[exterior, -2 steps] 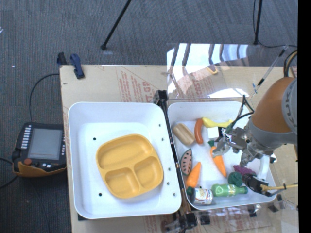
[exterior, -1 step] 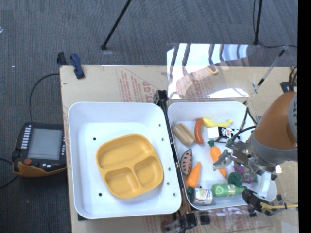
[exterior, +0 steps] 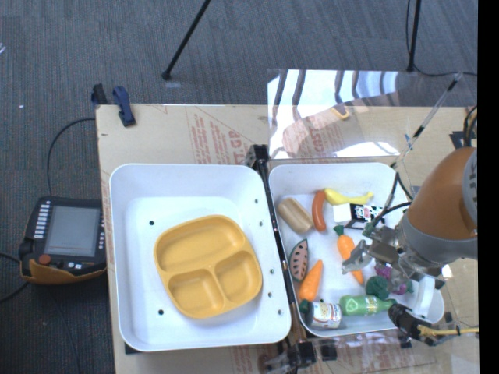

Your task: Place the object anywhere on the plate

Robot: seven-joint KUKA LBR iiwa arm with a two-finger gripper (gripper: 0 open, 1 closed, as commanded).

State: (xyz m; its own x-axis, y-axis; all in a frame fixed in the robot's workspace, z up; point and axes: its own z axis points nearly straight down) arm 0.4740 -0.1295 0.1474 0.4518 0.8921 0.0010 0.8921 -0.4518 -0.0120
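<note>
The arm (exterior: 444,209) reached in from the right, its orange band hanging over the right bin (exterior: 312,170). The gripper (exterior: 365,257) sat low over that bin's toys, right by an upright carrot (exterior: 346,248), and whether it was open or clamped on anything could not be told from up here.

The toys were all packed in the right bin. A bread roll (exterior: 295,214) lay at the upper left with a sausage (exterior: 319,209) just beside it, and a banana (exterior: 348,197) across the top. A watermelon slice (exterior: 299,259) leaned by the left wall, with a second carrot (exterior: 311,280) tilted just under it. Along the near edge lay a small jar (exterior: 326,313) and a green bottle (exterior: 365,305) on its side. A dark green lump (exterior: 377,286) sat next to the gripper, too blurred to name.

The yellow plate (exterior: 207,265), split into three compartments, rested in the left bin (exterior: 140,232), well apart from the gripper and the toys. Left of the bench a pendant (exterior: 69,237) lay on the floor.
</note>
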